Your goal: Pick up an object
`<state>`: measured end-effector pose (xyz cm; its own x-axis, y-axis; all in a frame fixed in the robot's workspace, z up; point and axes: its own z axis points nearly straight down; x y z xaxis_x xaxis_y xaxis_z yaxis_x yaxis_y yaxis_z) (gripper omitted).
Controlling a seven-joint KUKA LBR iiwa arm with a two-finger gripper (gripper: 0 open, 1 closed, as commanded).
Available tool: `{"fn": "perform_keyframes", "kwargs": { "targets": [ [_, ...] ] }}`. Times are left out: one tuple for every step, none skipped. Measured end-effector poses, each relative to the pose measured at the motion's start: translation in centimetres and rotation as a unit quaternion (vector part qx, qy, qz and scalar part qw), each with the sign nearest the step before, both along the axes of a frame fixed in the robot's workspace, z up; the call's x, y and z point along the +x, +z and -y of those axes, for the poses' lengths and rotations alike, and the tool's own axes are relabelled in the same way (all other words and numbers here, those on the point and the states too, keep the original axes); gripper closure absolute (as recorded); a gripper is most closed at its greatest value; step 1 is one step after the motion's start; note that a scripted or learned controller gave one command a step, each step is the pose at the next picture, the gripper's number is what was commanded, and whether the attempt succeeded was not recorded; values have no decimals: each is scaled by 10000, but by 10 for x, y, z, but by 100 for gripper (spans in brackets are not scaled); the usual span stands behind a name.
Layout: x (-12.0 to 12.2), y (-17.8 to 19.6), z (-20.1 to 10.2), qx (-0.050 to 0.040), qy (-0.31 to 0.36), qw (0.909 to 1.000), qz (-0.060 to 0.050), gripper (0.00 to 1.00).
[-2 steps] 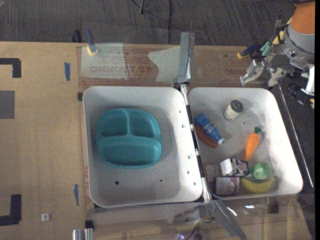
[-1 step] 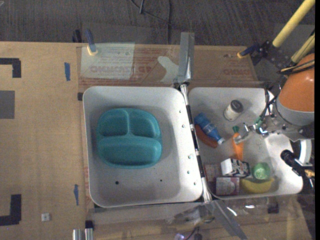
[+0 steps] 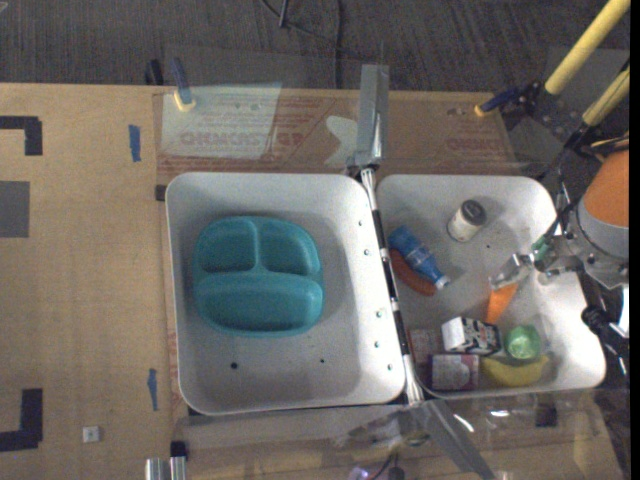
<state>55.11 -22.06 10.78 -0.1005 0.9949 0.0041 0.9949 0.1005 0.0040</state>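
Gripper [image 3: 522, 265] over right bin [image 3: 420, 200], finger state impossible to tell. Orange object [image 3: 499, 302] just below fingertips, touching or not unclear. Green ball [image 3: 522, 342], banana [image 3: 515, 370] beyond. White bottle [image 3: 465, 220], blue bottle [image 3: 417, 255] leftward. Teal tray [image 3: 258, 274] farthest.

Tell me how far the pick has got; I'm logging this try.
Nothing looks picked yet. The teal divided plastic plate lies in the left white bin; the blue bottle, white jar, green ball and yellow banana all rest in the right white bin. In hand: the claw is low at that bin's right side, just above a small orange piece. Left: grasp and lift.
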Motion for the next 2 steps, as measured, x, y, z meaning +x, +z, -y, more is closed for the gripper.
{"fn": "perform_keyframes", "kwargs": {
  "targets": [
    [0, 10, 5, -19, -34, 10000, 17, 100],
    [117, 113, 1, -32, -621, 9981, -2, 100]
  ]
}}
